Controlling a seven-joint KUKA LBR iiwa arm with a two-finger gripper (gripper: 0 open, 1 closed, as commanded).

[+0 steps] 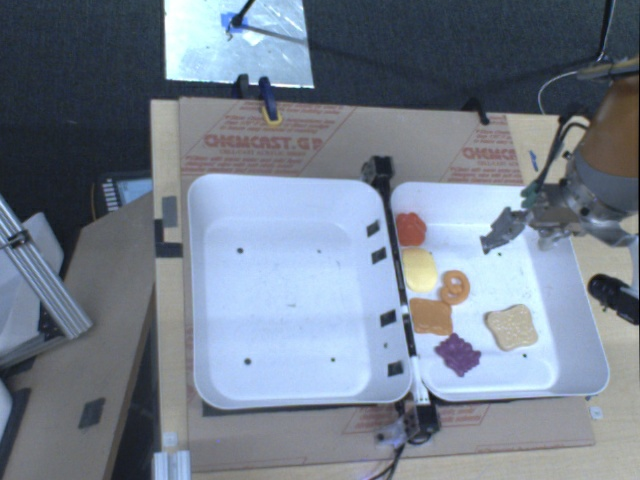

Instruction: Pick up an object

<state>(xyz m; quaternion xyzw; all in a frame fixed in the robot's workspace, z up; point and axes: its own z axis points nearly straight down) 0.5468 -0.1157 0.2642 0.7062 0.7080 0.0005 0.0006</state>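
White plastic, the shallow left bin (290,288) sits beside the right bin (575,363). There a small red toy tomato (411,229) lies by the divider. It looks light, hard and slippery; pinch its round sides. The grey gripper (499,233) hovers nearby, fingers maybe open. Cardboard (330,133) reads "CHEMCAST GP".

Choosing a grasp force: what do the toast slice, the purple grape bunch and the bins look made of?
Toast slice: probably moulded plastic toy food, matte tan with an even pale edge. Purple grape bunch: likely plastic or rubber, bumpy and dull. Bins: smooth white plastic by their look, with rounded moulded rims and a faint sheen.
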